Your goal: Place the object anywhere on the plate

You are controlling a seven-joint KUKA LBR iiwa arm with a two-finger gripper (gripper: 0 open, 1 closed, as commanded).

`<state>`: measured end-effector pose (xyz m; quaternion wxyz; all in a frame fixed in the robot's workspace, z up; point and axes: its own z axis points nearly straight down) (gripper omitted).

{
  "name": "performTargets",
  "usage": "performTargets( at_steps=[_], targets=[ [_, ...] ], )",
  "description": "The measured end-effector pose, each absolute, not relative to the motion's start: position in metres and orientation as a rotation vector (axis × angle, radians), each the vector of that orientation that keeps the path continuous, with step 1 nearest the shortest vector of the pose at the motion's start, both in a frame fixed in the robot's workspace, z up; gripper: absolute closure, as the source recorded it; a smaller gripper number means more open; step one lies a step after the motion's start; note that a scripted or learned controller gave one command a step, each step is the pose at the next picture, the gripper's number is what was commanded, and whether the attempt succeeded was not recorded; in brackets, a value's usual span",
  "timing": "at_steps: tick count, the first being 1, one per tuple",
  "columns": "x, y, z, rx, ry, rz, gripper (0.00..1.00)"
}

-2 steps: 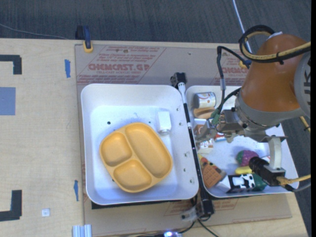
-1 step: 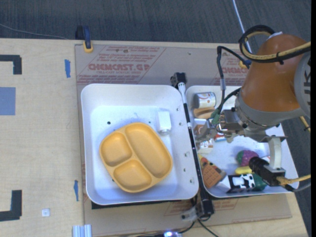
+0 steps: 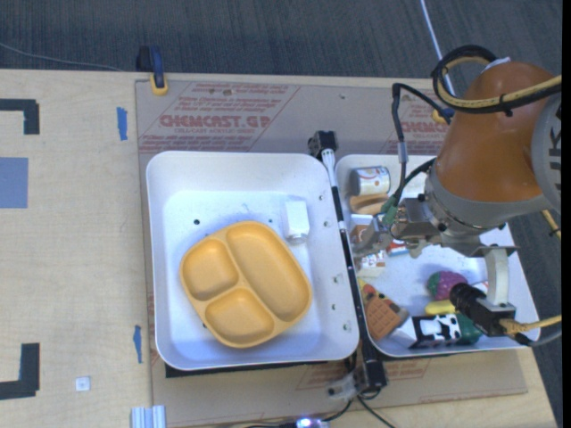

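Note:
A yellow plate (image 3: 245,282) with three compartments lies in the left bin (image 3: 169,185), and nothing rests on it. A small white block (image 3: 296,219) sits on the bin floor just past the plate's far right edge. My gripper (image 3: 382,232) is low over the left part of the right bin (image 3: 522,292), among the objects there. The wrist and cables hide what lies beneath it.
The right bin holds a small can (image 3: 371,182), a waffle-like piece (image 3: 384,316), a purple and green toy (image 3: 445,284), a yellow piece (image 3: 438,308) and a black-and-white toy (image 3: 443,329). The bulky orange and grey arm (image 3: 495,141) overhangs that bin's far right.

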<state>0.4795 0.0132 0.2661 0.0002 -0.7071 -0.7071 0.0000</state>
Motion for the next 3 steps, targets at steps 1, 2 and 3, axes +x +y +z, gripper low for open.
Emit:
performTargets(
  at_steps=[1,2,3],
  targets=[
    [0.4795,0.0132,0.2661,-2.221,-2.221,0.0,0.0],
    [0.4795,0.0132,0.2661,-2.221,-2.221,0.0,0.0],
    [0.4795,0.0132,0.2661,-2.221,-2.221,0.0,0.0]
  ],
)
